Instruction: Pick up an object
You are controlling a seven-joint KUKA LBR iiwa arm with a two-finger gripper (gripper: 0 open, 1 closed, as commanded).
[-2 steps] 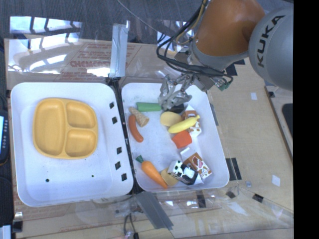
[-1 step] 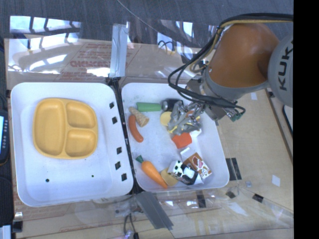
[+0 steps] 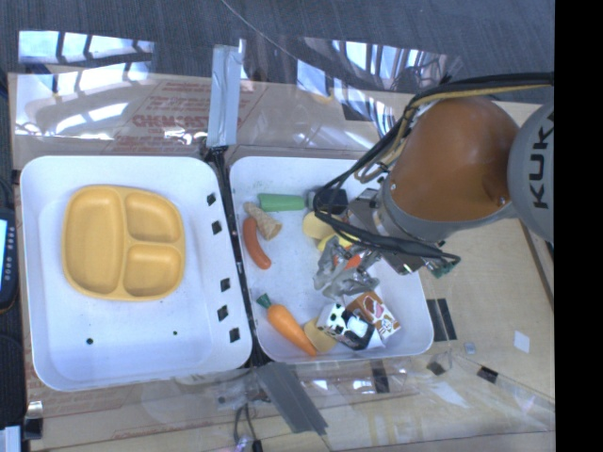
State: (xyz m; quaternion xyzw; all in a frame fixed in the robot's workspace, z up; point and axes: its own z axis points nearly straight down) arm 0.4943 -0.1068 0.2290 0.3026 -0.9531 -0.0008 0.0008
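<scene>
While the fingers [image 3: 337, 269] hang over the right bin [image 3: 283, 169], can't tell their state, the toy carrot [image 3: 288, 329] lies just below-left.

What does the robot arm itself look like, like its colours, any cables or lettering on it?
The arm is grey, with a big rounded orange band above the wrist. Black cables loop along its upper side and run down toward the wrist. Black letters "KU" show on the grey housing. The pincer is bare grey metal, with small orange touches.
</scene>
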